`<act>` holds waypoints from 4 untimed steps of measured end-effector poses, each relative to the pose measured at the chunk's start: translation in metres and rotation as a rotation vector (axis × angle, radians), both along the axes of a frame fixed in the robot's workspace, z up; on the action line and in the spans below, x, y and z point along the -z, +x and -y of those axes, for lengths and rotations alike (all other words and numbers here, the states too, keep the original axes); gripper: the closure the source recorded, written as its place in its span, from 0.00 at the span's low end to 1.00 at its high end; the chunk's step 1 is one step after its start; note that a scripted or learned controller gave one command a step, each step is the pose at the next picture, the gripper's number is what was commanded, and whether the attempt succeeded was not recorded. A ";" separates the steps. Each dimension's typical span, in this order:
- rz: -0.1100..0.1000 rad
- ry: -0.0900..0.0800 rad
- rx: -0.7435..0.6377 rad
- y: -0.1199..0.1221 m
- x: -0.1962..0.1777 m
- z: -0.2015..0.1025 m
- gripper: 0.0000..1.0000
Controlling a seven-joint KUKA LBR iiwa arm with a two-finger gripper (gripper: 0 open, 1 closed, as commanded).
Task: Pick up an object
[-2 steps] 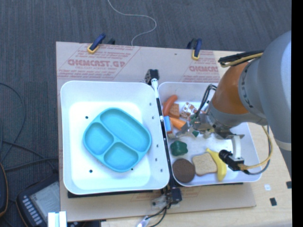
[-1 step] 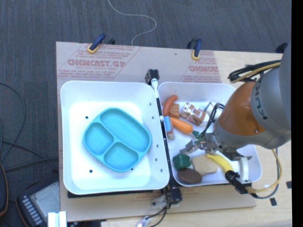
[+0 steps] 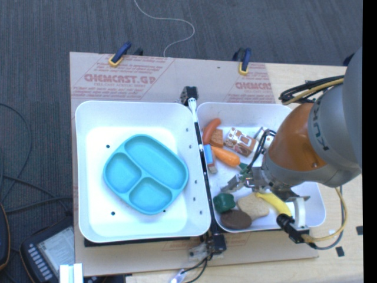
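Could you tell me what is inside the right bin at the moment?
The right bin holds two carrots, a small box, a green item, a brown one, a beige one and a banana. The arm covers its right side, hiding anything beneath.

I read both bins (image 3: pixel 82 158) as plain white, the left one carrying a light blue three-compartment plate (image 3: pixel 145 173). In the right bin I see two orange carrots (image 3: pixel 211 129), a yellow banana (image 3: pixel 273 203), a dark green piece (image 3: pixel 224 203) and a dark brown one (image 3: pixel 236 219). The arm (image 3: pixel 330 134) is grey with an orange band, the bench board (image 3: pixel 129 78) tan with red lettering.
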State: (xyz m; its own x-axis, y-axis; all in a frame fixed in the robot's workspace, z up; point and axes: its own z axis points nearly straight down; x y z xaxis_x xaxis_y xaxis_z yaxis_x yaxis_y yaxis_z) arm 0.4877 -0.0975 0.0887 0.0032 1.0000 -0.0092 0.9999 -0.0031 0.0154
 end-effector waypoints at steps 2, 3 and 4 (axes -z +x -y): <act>-0.001 0.002 0.000 0.000 -0.010 -0.001 0.00; -0.007 0.005 -0.002 -0.002 0.001 -0.002 0.00; -0.003 0.005 -0.001 0.000 -0.010 -0.002 1.00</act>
